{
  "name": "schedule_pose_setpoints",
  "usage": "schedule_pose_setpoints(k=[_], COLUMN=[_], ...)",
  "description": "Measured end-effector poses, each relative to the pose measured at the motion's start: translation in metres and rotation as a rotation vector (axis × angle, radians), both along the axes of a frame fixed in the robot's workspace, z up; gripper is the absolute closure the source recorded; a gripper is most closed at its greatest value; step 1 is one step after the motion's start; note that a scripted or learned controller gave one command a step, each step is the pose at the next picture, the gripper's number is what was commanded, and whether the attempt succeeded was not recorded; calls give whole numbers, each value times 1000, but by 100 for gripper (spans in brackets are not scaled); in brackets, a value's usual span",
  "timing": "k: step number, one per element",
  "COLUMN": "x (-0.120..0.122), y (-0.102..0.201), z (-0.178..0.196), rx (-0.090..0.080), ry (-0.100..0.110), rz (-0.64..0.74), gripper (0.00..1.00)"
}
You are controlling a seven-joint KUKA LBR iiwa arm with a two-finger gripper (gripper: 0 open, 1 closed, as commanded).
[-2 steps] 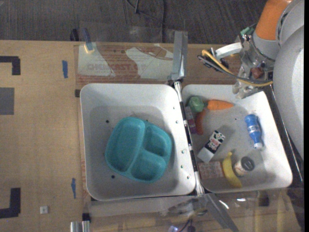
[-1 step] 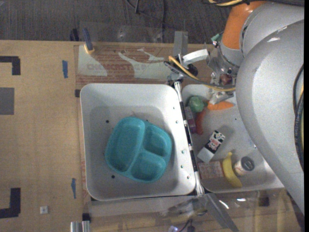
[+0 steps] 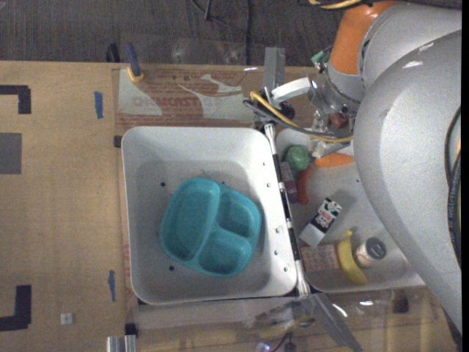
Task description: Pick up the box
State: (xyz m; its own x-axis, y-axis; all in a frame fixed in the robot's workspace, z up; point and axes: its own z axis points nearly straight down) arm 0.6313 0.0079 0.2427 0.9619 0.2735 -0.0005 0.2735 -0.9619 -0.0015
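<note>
A small white carton box [image 3: 325, 219] with a black-and-white print lies tilted in the right bin [image 3: 381, 276], near its left wall. A flat pinkish box [image 3: 319, 257] lies just below it, by the bin's front left corner. My gripper [image 3: 331, 120] hangs over the far end of the right bin, above a green object [image 3: 297, 156] and an orange object [image 3: 331, 161]. It is well above and beyond the carton, apart from it. The big grey arm hides the right part of that bin.
The left bin [image 3: 146, 160] holds a teal divided plate [image 3: 211, 226]. A yellow bottle [image 3: 357, 257] with a grey cap lies beside the pinkish box. A dark purple item [image 3: 289, 184] leans along the wall between the bins. Cables [image 3: 267, 107] hang near the wrist.
</note>
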Motion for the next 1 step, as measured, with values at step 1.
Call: schedule_pose_setpoints(k=[1], x=[20], y=[77], z=[-58], rx=[1], ry=[5], rz=[166], gripper=[100])
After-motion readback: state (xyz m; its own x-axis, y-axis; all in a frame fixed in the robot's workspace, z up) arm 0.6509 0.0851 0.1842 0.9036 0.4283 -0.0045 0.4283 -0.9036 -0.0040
